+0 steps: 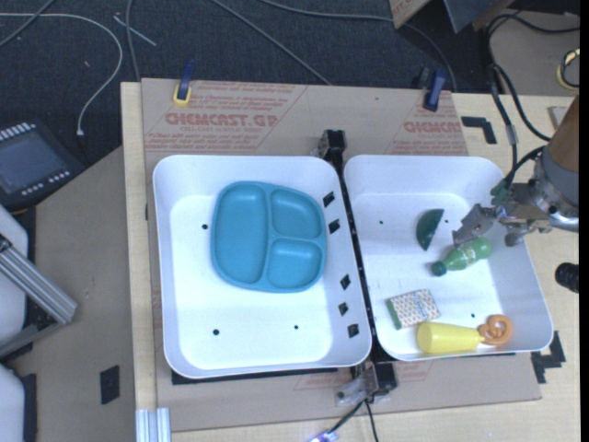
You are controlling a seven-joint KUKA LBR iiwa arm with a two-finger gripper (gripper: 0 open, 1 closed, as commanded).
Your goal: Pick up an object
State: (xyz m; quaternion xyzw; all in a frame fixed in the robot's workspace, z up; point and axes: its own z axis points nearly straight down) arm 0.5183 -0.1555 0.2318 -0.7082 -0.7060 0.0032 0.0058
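My gripper (pixel 492 229) hangs over the right side of the right bin (pixel 515 284), its fingers spread apart with nothing between them. Just below and left of it a light green bottle (pixel 463 258) lies on its side on the bin floor. A dark green wedge-shaped piece (pixel 429 228) rests to the left of the gripper. Nearer the front edge are a patterned sponge block (pixel 412 307), a yellow rounded object (pixel 448 337) and a small orange ring (pixel 497 330).
A blue divided plate (pixel 270 236) lies in the left bin (pixel 184 320). A black-clipped divider (pixel 342 247) separates the two bins. Cables trail over the dark floor behind the bench.
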